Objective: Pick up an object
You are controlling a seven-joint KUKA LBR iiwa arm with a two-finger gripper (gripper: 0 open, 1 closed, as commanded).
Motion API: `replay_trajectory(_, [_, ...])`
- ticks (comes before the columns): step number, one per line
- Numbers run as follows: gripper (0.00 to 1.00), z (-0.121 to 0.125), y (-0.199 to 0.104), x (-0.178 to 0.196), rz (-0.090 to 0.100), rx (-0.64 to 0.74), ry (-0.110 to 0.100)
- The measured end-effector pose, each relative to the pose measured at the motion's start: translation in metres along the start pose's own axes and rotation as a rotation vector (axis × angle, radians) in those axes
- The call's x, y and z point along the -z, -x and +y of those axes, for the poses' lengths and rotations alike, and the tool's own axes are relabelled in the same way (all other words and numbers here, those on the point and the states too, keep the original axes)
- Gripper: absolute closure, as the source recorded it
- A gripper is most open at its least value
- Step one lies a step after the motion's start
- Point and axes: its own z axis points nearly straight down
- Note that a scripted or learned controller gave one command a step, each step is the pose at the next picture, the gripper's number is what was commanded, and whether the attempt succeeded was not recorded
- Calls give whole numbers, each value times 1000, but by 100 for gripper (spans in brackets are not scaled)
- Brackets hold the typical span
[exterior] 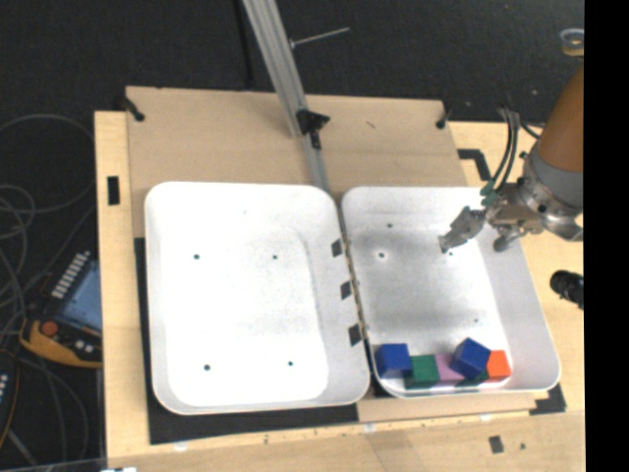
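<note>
arm: grey with orange band, comes in from the right edge, wrist over the upper right part of the right bin [511, 293].
jaws [477, 232]: spread apart, one finger [458, 231] pointing left-down over the bin floor, the other a short stub near the bin's right wall. Nothing between them.
jaws position: above bare bin floor in the upper right area, well apart from the blocks.
right bin: shallow, white, speckled grey in the middle. All blocks sit in a row along its near rim.
blue block, left [393, 358]: leftmost in the row, near the bin's lower left corner.
green block [424, 370]: just beside the left blue block, on its right, looks touching.
purple block [448, 370]: between the green block and the second blue one, partly hidden by it.
blue block, right [472, 357]: tilted, lying over the purple block's edge.
orange block [499, 364]: rightmost, touching the right blue block, near the lower right corner.
left bin [236, 293]: white, side by side with the right bin, rims meeting in the middle.
table [226, 136]: tan board under both bins.
metal rail [280, 57]: slants from the top down to the gap between the bins.
floor left of table: handheld pendant [69, 308] and cables.
</note>
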Motion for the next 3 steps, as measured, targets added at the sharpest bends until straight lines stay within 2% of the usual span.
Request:
replay_trajectory(1, [0,20,-1,-94,0,0,-8])
replay_trajectory(2, [0,-26,-3,20,-2,0,6])
replay_trajectory(3, [0,8,8,-153,0,1,-7])
